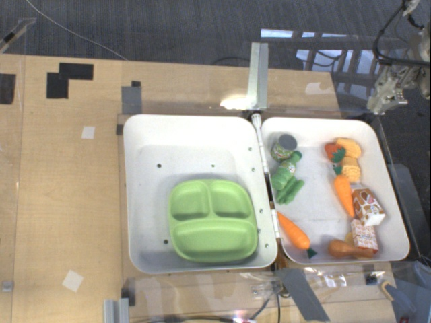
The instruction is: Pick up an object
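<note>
The gripper [388,96] hangs beyond the far right corner of the right bin [316,130]; whether its pincer is wide or narrow I cannot tell. That bin holds a carrot [344,192], a second carrot [294,231] against the near left wall, green vegetables [287,184], a small can [286,147] and cartons [367,215]. The left bin [155,140] carries a green divided plate [213,220].

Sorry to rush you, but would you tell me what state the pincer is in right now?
Pincer: cannot be told from this view; it hangs above the bench beyond the right bin's far corner, with nothing seen in its grip.
</note>
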Controlling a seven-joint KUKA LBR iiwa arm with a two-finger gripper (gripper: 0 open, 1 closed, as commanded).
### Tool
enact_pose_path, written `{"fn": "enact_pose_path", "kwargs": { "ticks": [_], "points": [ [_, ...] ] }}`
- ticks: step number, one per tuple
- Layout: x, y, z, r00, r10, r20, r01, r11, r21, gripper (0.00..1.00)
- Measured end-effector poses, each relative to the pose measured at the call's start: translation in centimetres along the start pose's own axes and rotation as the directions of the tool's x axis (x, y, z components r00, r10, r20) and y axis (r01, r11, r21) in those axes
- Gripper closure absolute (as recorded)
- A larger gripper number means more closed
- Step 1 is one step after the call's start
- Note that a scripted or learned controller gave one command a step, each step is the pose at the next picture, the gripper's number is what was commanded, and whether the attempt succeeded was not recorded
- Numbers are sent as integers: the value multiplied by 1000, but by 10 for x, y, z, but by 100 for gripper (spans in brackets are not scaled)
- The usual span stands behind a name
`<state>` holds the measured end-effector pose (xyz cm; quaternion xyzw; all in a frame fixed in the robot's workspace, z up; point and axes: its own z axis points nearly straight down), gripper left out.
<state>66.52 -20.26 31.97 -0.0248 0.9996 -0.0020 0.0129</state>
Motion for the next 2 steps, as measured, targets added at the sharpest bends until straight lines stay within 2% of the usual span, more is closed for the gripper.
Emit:
{"fn": "enact_pose_path", "kwargs": {
  "ticks": [1, 2],
  "points": [
    [-3, 1, -15, 1000, -1, 13, 1, 1000, 3, 100],
    [-5, -3, 9, 999, 43, -14, -43, 999, -2, 100]
  ]
}}
